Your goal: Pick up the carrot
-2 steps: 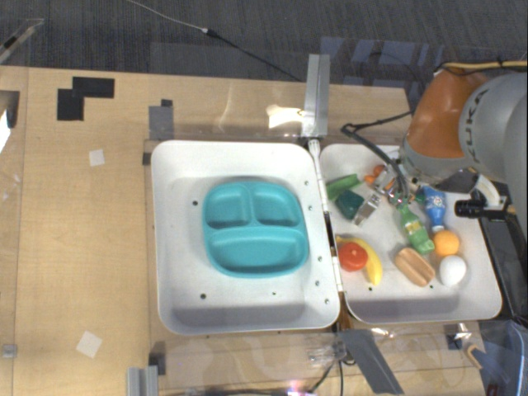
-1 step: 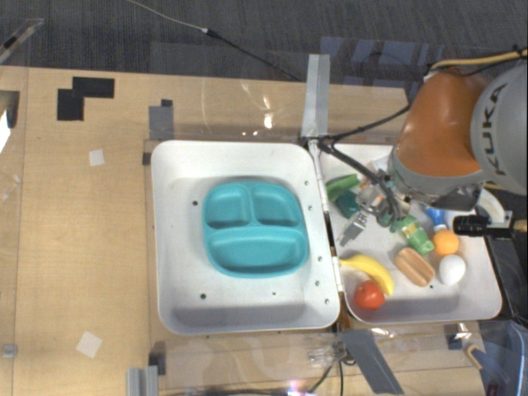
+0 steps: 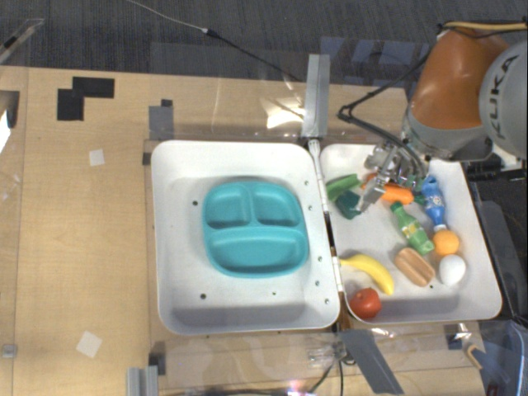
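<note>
While jaws hang low over the carrot (image 3: pixel 398 194), their state can't be told; carrot lies just right, apparently positioned for pickup.

teal tray (image 3: pixel 252 238), banana (image 3: pixel 370 270), tomato (image 3: pixel 365 303)

Pale wooden bench (image 3: pixel 74 246), dark grey carpet (image 3: pixel 247 7), black cable (image 3: pixel 247 49)

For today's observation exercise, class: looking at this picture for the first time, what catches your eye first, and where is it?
The big teal divided tray stands out most, sitting in the middle of the left bin. Next is the cluster of toy food in the right bin: a yellow banana and a red tomato near its front, with the gripper low over the orange carrot at the back.
</note>
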Motion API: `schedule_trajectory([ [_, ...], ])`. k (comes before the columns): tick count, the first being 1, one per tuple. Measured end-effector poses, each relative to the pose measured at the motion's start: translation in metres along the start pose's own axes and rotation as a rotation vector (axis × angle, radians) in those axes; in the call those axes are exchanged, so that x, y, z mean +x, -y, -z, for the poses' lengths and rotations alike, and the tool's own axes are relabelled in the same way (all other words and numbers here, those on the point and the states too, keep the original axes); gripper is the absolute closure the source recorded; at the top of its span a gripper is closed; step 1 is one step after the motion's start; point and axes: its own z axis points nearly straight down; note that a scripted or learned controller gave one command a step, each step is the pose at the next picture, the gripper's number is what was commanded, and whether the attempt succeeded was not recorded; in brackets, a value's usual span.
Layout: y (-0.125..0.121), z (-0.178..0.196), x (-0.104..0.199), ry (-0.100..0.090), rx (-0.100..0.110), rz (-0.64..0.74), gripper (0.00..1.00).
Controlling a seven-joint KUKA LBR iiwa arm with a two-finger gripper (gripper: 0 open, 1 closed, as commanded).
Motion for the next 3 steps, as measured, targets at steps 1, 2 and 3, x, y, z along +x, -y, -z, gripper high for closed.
schedule_trajectory([
  [1, 0.033, -0.067, -0.004, -0.009, 0.003, -0.009, 0.0],
  [2, 0.01, -0.096, -0.026, 0.005, -0.002, -0.099, 0.0],
  [3, 0.097, -0.098, -0.028, 0.001, 0.003, -0.189, 0.0],
])
